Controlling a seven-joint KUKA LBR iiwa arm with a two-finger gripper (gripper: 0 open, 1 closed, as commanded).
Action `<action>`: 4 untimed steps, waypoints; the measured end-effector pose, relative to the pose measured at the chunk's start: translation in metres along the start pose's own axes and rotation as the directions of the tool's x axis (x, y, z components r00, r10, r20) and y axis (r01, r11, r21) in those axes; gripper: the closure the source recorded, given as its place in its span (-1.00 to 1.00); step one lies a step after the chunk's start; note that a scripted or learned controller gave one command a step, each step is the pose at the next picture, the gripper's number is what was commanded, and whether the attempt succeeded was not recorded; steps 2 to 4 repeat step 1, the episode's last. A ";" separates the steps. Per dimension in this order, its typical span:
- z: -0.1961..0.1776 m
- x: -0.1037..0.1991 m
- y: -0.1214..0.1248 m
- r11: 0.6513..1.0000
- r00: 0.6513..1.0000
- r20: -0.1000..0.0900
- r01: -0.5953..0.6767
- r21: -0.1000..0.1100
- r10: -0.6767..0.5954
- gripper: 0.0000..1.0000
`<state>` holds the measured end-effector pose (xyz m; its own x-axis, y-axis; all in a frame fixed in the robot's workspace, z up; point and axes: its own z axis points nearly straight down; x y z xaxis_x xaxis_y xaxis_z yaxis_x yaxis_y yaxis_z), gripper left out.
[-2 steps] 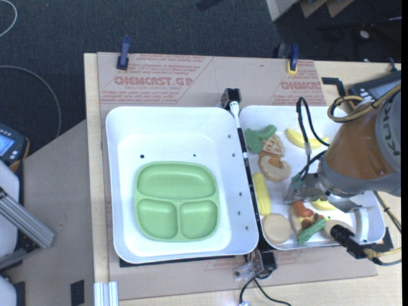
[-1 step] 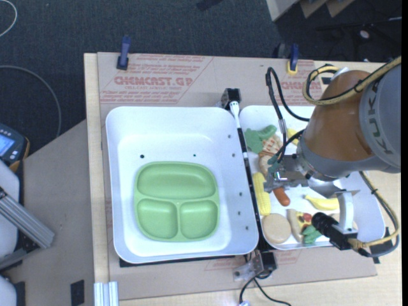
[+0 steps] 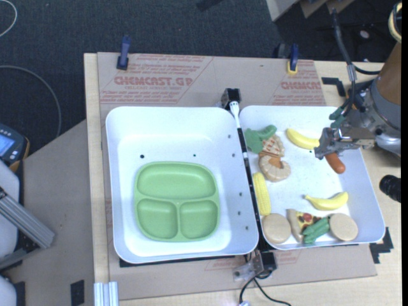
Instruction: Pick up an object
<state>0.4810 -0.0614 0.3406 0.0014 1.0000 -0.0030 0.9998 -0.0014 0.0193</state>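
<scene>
My gripper [image 3: 331, 149] hangs over the upper right part of the right bin [image 3: 370, 196], reaching in from the right. An orange-red sausage [image 3: 336, 164] pokes out just below it, touching or nearly touching its tip; whether it is gripped I cannot tell. A yellow banana [image 3: 301, 138] lies just left of the gripper. A second banana [image 3: 328, 201] lies lower down in the same bin.
The right bin also holds a green leafy piece [image 3: 259, 136], a waffle [image 3: 273, 147], a bun [image 3: 275, 169], a corn cob [image 3: 261, 194], two round cookies [image 3: 276, 227] [image 3: 343, 226], a pizza slice [image 3: 298, 219] and a green pepper [image 3: 316, 230]. The left bin [image 3: 121, 132] holds a green divided tray [image 3: 176, 201].
</scene>
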 end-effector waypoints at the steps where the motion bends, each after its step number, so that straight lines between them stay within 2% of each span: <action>1: 0.088 0.060 0.014 1.000 1.000 -0.005 0.006 0.026 -0.006 1.00; 4: 0.088 0.060 0.014 1.000 1.000 -0.005 0.006 0.026 -0.006 1.00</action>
